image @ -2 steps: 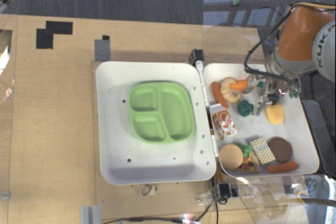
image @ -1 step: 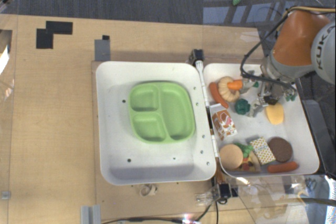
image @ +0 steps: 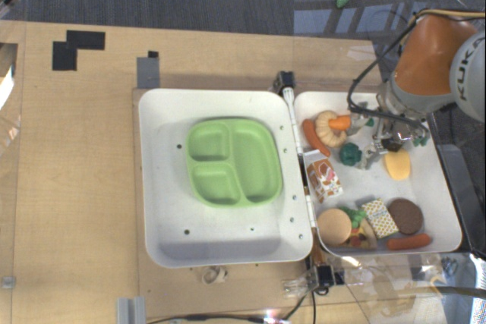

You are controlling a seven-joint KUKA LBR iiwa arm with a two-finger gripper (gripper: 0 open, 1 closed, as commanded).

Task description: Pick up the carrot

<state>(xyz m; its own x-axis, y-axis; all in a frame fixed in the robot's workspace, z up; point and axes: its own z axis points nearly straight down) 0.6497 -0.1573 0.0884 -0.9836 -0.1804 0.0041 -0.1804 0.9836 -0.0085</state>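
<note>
The carrot [image: 341, 122], a small orange piece, lies in the back part of the right bin [image: 444, 193], touching a tan ring-shaped pastry [image: 328, 127]. My gripper [image: 382, 146] hangs low over the same bin, a little to the right of the carrot and slightly nearer the front, between a dark green toy [image: 350, 155] and a yellow piece [image: 398, 165]. Nothing is visibly held in it. The grey arm with its orange band [image: 425, 57] comes in from the upper right.
The right bin also holds a red sausage [image: 314, 137], a small carton [image: 324, 181], a bun [image: 334, 225], a patterned square [image: 379, 218], a brown patty [image: 405, 215] and another sausage [image: 408, 242]. The left bin [image: 163, 186] holds a green divided plate [image: 231, 162].
</note>
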